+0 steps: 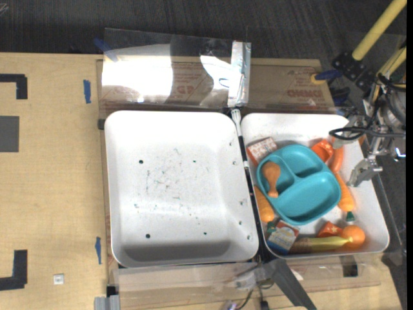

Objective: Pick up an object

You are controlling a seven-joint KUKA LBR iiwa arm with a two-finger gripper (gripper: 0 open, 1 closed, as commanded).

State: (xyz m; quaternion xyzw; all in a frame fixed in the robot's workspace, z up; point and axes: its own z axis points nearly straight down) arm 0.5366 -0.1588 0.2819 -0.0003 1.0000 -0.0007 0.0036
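Observation:
The right white bin (379, 219) holds a pile of toy items. A teal divided plate (303, 185) lies in its middle, with an orange-brown drumstick (273, 176) resting on the plate's left part. A small red and white box (261, 148) lies at the plate's upper left. Orange pieces (324, 152) sit at its upper right and along its right side (348, 197). A yellow and orange piece (337, 239) and a small printed packet (282, 237) lie along the bin's front. My gripper (363, 171) hangs over the bin's right edge, beside the plate and apart from it.
The left white bin (174, 183) adjoins the right one. A clear plastic sheet (174, 73) and cardboard stand behind both bins. Cables and yellow bars (381, 21) crowd the upper right. A wooden bench top (45, 173) extends to the left.

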